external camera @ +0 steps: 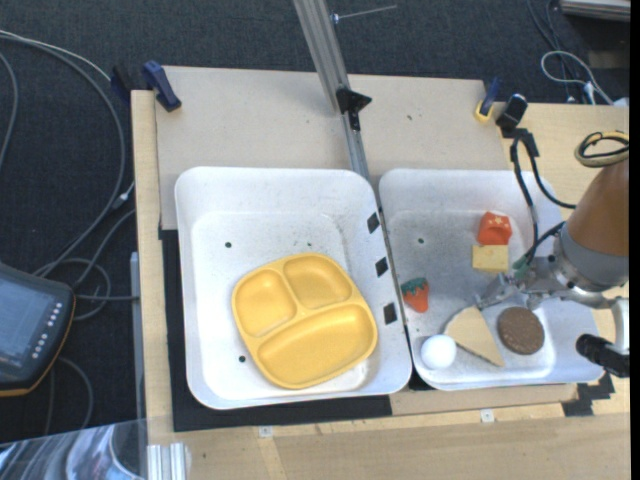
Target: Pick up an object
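Six small objects in the right bin [400,193], we count one brown disc [520,330] near its front right corner, gripper [497,294] just beside it, fingers parted, holding nothing, one yellow tray [303,318] in the left bin [200,193]

Divided plate [304,318] in left bin [200,268]

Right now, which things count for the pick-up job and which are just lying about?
Job: pincer; small red block; pale yellow cube; round brown cookie; tan wedge; white ball; red strawberry toy.
Lying about: yellow divided plate; blue clamps.
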{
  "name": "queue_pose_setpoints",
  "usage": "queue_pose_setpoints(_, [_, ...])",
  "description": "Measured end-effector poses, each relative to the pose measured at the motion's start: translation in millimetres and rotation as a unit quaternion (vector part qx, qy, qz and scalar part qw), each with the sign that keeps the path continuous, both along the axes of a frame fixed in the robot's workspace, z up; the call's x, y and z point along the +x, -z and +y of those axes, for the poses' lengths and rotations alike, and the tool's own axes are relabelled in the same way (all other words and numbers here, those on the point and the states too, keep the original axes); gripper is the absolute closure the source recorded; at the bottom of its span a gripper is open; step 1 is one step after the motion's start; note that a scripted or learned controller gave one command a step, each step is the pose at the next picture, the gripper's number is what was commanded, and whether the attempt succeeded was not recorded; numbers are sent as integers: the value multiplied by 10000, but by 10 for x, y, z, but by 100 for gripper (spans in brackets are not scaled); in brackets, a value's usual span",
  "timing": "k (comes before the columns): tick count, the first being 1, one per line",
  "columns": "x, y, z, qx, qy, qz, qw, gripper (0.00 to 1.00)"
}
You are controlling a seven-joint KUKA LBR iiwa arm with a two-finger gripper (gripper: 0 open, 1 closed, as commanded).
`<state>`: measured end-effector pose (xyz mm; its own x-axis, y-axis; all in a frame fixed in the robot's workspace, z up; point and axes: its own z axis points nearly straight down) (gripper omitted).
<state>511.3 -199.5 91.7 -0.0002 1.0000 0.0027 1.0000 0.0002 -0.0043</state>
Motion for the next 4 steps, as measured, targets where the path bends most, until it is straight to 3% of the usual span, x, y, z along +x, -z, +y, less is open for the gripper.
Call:
queue_pose_setpoints(1, [11,-117,1,-1,-4,-20,10000,100])
queue_pose_setpoints(3, [3,-1257,-58,-28,-10,-59,10000,100])
queue_pose_setpoints(4, [288,-1306,377,-10,-35,-43,10000,100])
